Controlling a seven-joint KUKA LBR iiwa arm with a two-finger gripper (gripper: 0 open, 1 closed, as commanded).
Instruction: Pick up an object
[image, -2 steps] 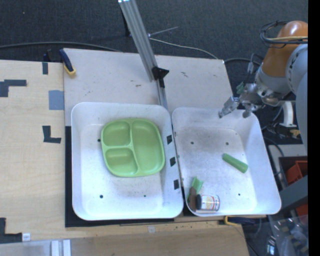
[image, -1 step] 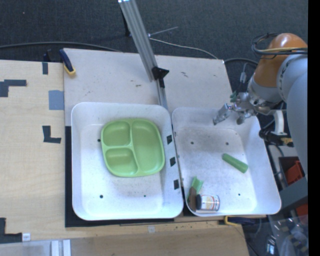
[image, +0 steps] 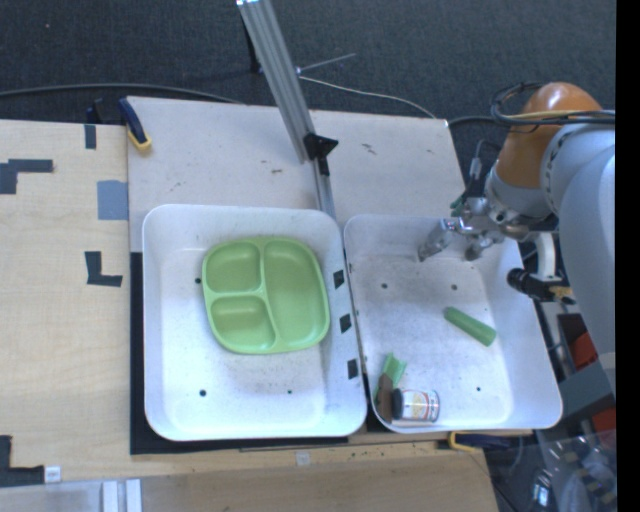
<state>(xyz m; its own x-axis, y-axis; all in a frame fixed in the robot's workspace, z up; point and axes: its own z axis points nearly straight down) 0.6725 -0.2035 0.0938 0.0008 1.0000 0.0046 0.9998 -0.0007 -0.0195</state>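
- Counter (image: 230, 165): pale top, carries both bins; a blue-and-yellow clamp (image: 134, 124) sits at its far-left corner, well left of the end effector.
- Left bin (image: 165, 400): white, shallow, well left of the end effector. Holds a green divided plate (image: 266, 295), three compartments, lying flat near the bin's middle.
- Metal pole (image: 285, 85): slants down from the top edge to the gap between the bins, up and left of the end effector.
- Right bin (image: 530, 395): white, shallow, the end effector is over its far rim area.
- Small green piece (image: 393, 369): near-left corner of the right bin, well below and left of the end effector, just beside the can.
- Can (image: 416, 405): lies on its side at the bin's near edge, dark end facing left, pale label with a red band. Well below the end effector.
- End effector (image: 452, 240): over the far part of the right bin, pointing left. Cannot tell whether it is open or closed; nothing seen gripped in it.
- Green cylinder (image: 470, 326): lies flat and tilted in the right bin, below the end effector, clearly apart from it.
- Arm (image: 570, 170): grey with an orange band, comes in from the right behind the end effector.
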